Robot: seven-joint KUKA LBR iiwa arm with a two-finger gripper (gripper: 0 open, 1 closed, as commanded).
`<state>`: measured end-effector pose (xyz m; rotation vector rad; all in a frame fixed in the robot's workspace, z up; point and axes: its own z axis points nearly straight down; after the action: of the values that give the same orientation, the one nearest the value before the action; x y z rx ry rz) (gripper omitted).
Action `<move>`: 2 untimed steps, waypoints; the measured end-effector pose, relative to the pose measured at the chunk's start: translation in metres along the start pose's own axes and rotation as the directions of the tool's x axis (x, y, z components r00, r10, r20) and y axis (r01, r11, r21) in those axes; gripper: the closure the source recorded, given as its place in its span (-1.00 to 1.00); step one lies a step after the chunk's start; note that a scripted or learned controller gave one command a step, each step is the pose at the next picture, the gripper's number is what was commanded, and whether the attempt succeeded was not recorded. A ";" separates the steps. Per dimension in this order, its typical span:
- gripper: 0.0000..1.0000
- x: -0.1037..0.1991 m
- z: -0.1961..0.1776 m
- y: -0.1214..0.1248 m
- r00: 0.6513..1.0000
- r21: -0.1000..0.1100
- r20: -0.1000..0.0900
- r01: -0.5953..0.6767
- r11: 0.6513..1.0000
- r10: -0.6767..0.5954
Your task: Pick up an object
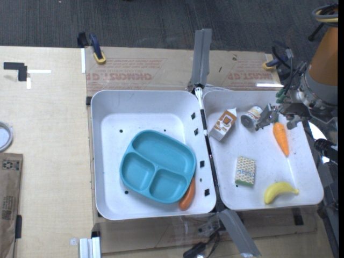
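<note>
Orange against white, a carrot [280, 138] lies at the upper right of the right bin [269, 200], just below the gripper [278, 115], which hangs over the bin's upper edge. Whether the gripper is open or closed cannot be told; it visibly holds nothing. Judging by this, the pick is not yet made, with closing in and lifting left.

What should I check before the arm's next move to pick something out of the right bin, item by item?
1. Gripper over the right white bin: ok.
2. Something between the fingers: cannot tell; they are too small and dark.
3. Orange plastic carrot within reach, just beside the gripper: ok.
4. Small silver can crowding the gripper: not ok, it lies right next to it.
5. Yellow toy banana and checkered small box lying apart, free to grasp: ok.
</note>
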<state>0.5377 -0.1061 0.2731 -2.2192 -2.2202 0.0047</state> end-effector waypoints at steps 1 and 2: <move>-1.00 -0.088 0.139 -0.001 0.998 0.001 -0.001 -0.058 0.998 0.058; -1.00 -0.103 0.183 0.034 1.000 -0.002 -0.009 0.025 1.000 -0.025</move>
<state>0.5706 -0.2090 0.0904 -2.1883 -2.2437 -0.0072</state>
